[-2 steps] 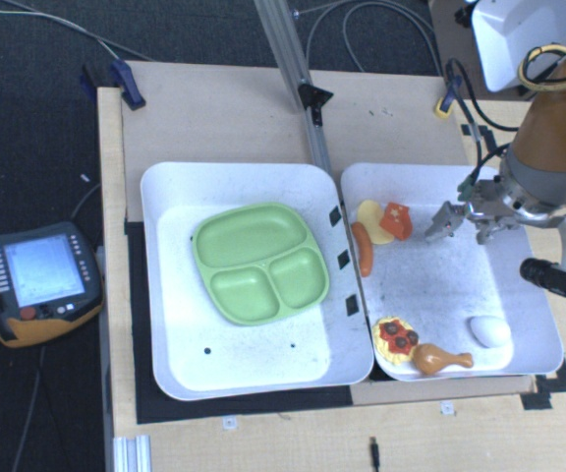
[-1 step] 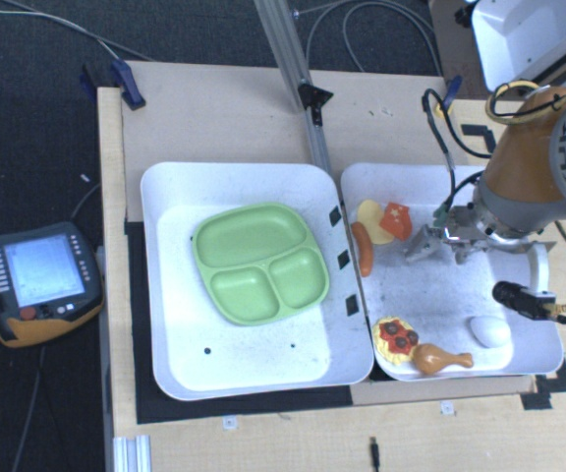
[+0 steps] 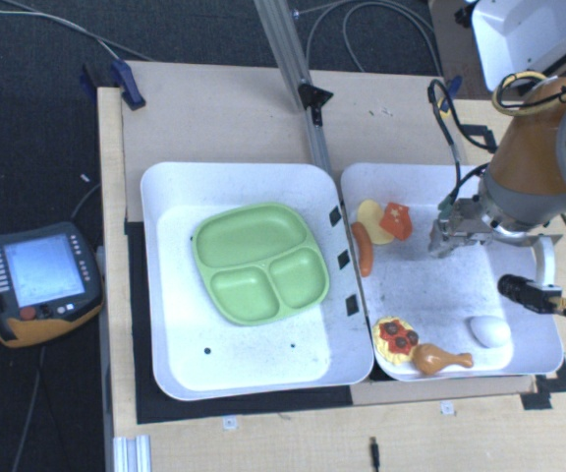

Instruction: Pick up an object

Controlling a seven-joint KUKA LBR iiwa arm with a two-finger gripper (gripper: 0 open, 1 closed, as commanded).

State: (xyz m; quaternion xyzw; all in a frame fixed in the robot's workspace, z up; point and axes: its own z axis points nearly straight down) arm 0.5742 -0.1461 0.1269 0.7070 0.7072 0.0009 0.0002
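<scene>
The divided plate (image 3: pixel 260 263) lies in the left bin (image 3: pixel 165 205); right of it, the toy sausage (image 3: pixel 364 248), pizza slice (image 3: pixel 395 336), drumstick (image 3: pixel 441 360) and egg (image 3: pixel 488 330) lie in the right bin (image 3: pixel 416 288).

Two bins (image 3: pixel 165 264), one plate (image 3: pixel 260 262), six toy foods (image 3: pixel 430 359)

A robotics lab — teach pendant (image 3: pixel 39 281) beside the bench (image 3: pixel 224 106), loose cables (image 3: pixel 362 18), 2 white bins (image 3: pixel 165 264).

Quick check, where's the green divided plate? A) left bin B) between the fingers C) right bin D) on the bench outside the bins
A: the green divided plate lies flat inside the left bin, while the toy food sits in the right bin beside the gripper.
</scene>
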